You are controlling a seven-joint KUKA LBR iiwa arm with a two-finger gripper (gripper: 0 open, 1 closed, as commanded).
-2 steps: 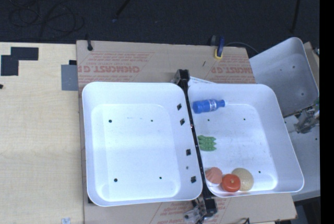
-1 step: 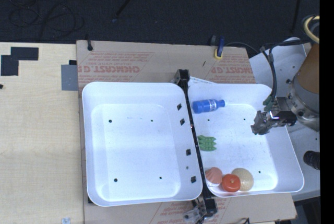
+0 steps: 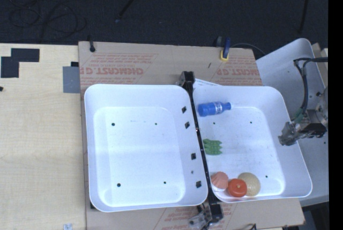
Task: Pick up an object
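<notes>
The right bin (image 3: 289, 170) holds a blue bottle (image 3: 213, 109) lying on its side near the back left corner. A small green object (image 3: 212, 147) lies by the left wall at mid depth. At the front sit a pink round piece (image 3: 219, 179), a red round piece (image 3: 237, 187) and a tan ball (image 3: 250, 183), close together. My gripper (image 3: 292, 135) is a small grey shape at the bin's right rim, far from all of these objects, with nothing seen in it.
The left bin (image 3: 96, 116) stands beside the right one, with a black divider (image 3: 195, 138) between them. Both rest on a cardboard sheet (image 3: 134, 65). Cables (image 3: 305, 89) hang near the arm at the right edge.
</notes>
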